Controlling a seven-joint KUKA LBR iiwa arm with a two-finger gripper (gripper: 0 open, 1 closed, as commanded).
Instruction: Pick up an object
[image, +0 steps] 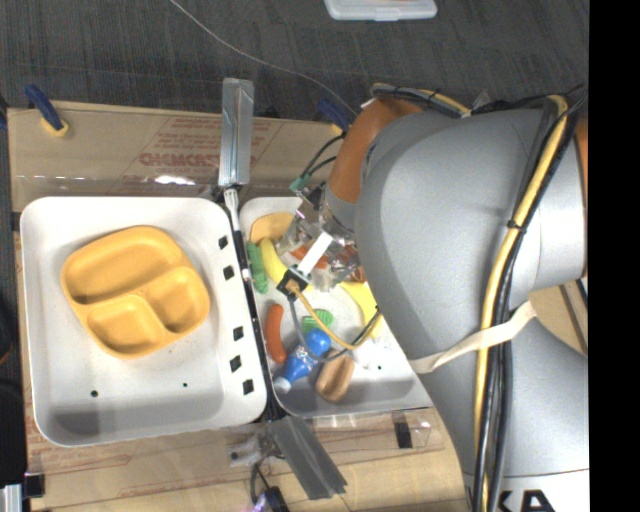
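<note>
Overhead, bulky grey arm (470, 250) over right white shallow bin (392, 385). Left white bin (50, 400) bearing yellow three-compartment plastic tray (135, 290). Pincer (305, 255) low among toys in right bin, state impossible to tell. Below it: orange carrot-shaped toy (275, 332), brown bun-like toy (335, 377), blue toy (312, 345).

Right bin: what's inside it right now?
In the right bin, toy food shows along its left side: a banana, a green piece, an orange sausage, a blue item and a brown bun. The arm covers the rest.
</note>
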